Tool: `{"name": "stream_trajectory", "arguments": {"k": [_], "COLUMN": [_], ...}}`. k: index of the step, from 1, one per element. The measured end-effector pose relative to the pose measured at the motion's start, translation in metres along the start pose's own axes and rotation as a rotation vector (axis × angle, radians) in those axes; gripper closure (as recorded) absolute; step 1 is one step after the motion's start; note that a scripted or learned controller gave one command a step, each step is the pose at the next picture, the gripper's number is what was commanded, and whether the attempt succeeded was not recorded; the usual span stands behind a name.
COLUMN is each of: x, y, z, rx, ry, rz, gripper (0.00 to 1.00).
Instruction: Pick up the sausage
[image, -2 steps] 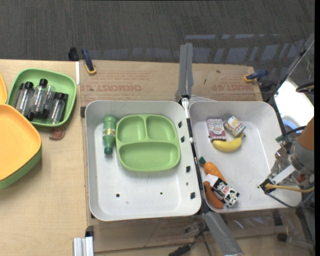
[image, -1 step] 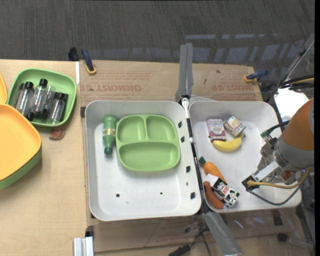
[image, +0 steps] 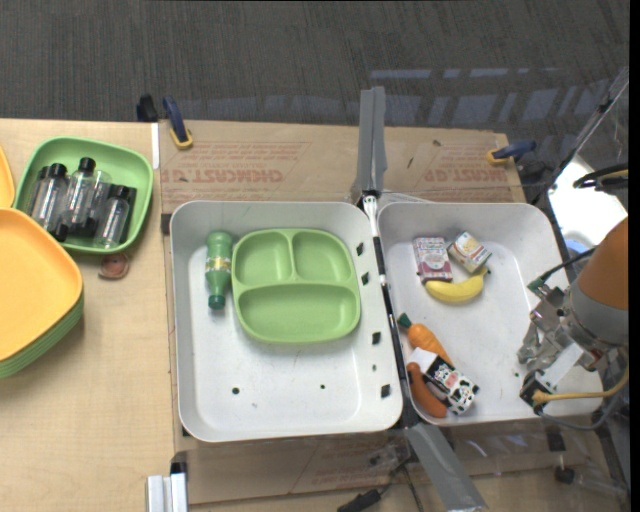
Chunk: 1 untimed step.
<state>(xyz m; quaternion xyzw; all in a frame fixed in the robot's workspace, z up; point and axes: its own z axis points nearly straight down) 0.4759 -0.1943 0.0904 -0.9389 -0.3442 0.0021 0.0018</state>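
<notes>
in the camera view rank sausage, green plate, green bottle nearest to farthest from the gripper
1. sausage, right bin, front left, nearest the gripper
2. green plate, left bin, centre
3. green bottle, left bin, left of the plate

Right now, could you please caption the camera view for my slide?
Claw at the right bin's edge, apart from the sausage lying beside a toy cow.

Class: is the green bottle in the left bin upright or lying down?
Lying down: the green bottle shows its whole side, stretched alongside the green plate.

Reddish-brown sausage (image: 424, 394), lying flat, lower-left of right bin (image: 508, 325)
</notes>
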Motion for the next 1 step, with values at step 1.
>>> {"name": "stream_trajectory", "arguments": {"k": [1], "x": [-0.0109], "y": [0.0140], "z": [-0.0007], "rx": [-0.003], "ry": [0.001], "rz": [0.140], "gripper": [1.00]}}
